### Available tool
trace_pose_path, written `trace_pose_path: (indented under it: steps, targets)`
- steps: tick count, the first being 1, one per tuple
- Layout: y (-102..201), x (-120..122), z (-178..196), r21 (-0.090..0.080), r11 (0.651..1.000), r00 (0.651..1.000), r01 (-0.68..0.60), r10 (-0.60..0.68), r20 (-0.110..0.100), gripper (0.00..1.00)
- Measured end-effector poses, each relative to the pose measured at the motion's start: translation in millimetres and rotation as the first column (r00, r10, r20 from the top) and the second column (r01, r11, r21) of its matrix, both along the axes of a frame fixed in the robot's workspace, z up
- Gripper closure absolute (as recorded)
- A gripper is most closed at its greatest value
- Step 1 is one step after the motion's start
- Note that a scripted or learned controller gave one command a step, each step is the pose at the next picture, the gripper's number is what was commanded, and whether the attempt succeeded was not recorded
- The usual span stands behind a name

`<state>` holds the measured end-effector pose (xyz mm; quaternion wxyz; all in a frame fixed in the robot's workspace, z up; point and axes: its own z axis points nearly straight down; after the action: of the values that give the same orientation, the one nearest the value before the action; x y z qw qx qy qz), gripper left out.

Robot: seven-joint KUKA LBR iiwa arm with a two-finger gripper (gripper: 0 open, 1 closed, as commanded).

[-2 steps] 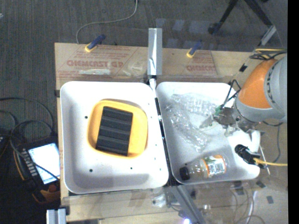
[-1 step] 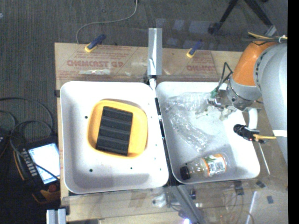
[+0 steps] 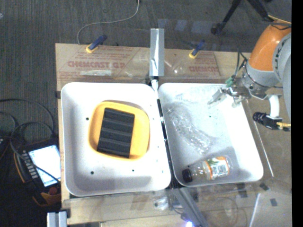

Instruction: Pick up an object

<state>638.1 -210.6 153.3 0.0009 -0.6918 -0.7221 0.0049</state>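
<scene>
1. Camera view: my pincer (image 3: pixel 226 95) sits over the far right corner of the right bin (image 3: pixel 246 126), just inside its rim. My arm (image 3: pixel 270 51) comes in from the right, orange band uppermost.
2. Pincer state: the fingers (image 3: pixel 216 98) look spread apart, with bare white bin floor between them. Nothing is pinched.
3. Bottle (image 3: pixel 208 169): lies on its side near the front edge of the right bin, dark cap pointing left, orange and white label around its body. It is well apart from my pincer.
4. Clear plastic piece (image 3: pixel 187 124): a crumpled, see-through thing lying across the middle of the right bin, running from upper left toward the bottle. Hard to tell its exact outline.
5. Left bin (image 3: pixel 75 174): holds a yellow tray (image 3: pixel 96 122) with a black ribbed block (image 3: pixel 116 132) resting in it, slightly tilted.
6. Behind both bins: a brown board (image 3: pixel 118 63) with two blue-and-yellow clamps (image 3: pixel 96 43).
</scene>
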Motion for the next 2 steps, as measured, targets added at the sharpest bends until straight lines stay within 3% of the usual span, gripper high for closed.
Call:
trace_pose_path:
  steps: [1, 2]
  targets:
    - [-13, -43, 77, 0.003, 0.993, 0.993, 0.120, -0.120, 0.008, 0.00]
    - [7, -119, 14, 0.003, 0.932, 0.932, 0.363, -0.363, 0.004, 0.00]
